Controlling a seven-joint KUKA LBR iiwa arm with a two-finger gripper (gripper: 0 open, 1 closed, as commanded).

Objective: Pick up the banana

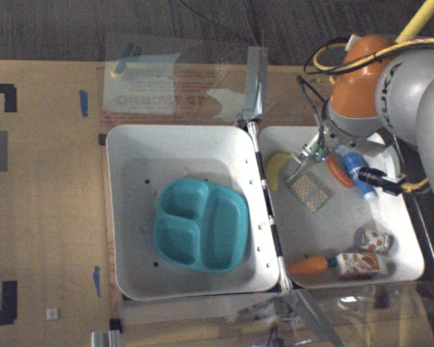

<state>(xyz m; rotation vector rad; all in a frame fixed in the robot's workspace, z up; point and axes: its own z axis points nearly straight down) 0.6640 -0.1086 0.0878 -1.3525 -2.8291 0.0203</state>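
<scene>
The banana (275, 169) is a yellow curved shape lying in the right bin (412, 255), against its left wall near the far corner. My gripper (301, 162) reaches down from the grey and orange wrist (358, 85) and sits just right of the banana, at or very near its edge. The wrist hides part of the bin's far right corner.
A grey textured pad (309, 191) lies just below the gripper. An orange item (340, 170) and a blue bottle (359, 173) lie to its right. A carrot (308, 266), a small carton (362, 264) and a cup (373, 239) sit along the near side. The left bin (130, 157) holds a teal divided plate (201, 224).
</scene>
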